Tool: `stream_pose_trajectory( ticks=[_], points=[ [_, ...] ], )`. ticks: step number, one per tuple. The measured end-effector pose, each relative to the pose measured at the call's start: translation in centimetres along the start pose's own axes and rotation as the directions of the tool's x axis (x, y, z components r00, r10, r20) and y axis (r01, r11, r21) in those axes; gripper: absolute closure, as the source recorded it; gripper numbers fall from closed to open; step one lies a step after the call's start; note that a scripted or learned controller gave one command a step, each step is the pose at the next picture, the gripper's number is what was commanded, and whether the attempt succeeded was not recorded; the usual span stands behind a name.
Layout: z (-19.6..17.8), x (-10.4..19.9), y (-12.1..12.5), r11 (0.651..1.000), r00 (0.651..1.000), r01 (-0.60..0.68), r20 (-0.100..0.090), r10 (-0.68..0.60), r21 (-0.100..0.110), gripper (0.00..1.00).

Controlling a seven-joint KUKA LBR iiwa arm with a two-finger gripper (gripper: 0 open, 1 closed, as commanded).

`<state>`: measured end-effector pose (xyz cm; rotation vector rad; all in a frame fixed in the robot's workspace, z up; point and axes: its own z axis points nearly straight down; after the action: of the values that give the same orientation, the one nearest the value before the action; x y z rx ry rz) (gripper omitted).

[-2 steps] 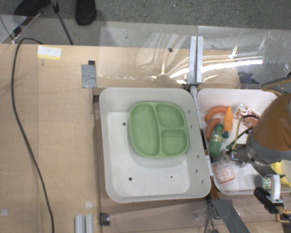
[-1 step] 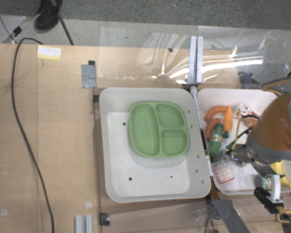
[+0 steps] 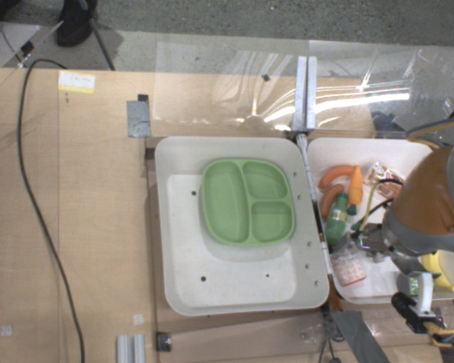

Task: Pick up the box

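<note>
Nearest the lens, at the bottom right, the grey arm (image 3: pixel 431 203) with its orange band hangs low over the right bin (image 3: pixel 408 151), covering most of that bin's right half. Left of that bin, and touching it along a shared edge, sits the left bin (image 3: pixel 174 278), the larger white shape in view. A green divided plate (image 3: pixel 248 201) lies in the left bin's upper middle, with one long compartment on its left and two smaller ones on its right.

Inside the right bin, close to its left wall, two orange sausage-like pieces (image 3: pixel 334 178) lie above a green bottle (image 3: pixel 337 219). A carrot-shaped toy (image 3: pixel 356 185) stands just right of them. The box (image 3: pixel 347 267), small and white with red print, lies flat near the right bin's front left corner, below the bottle. The gripper (image 3: pixel 365 238) sits just above and to the right of the box, near the bottle; whether its claw is spread or pressed together cannot be told. A yellow item (image 3: pixel 436 267) peeks out beneath the arm.
</note>
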<state>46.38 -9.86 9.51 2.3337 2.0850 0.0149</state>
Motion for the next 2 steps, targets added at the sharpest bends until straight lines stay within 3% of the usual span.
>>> stream_pose_trajectory(
  ticks=[1, 2],
  points=[
    [0.0, 0.0, 0.0, 0.992, 0.992, -0.124, -0.005, 0.125, 0.004, 0.00],
    [-1.1, 0.0, 0.3, 0.992, 0.992, -0.124, -0.007, 0.124, -0.003, 1.00]
  ],
)
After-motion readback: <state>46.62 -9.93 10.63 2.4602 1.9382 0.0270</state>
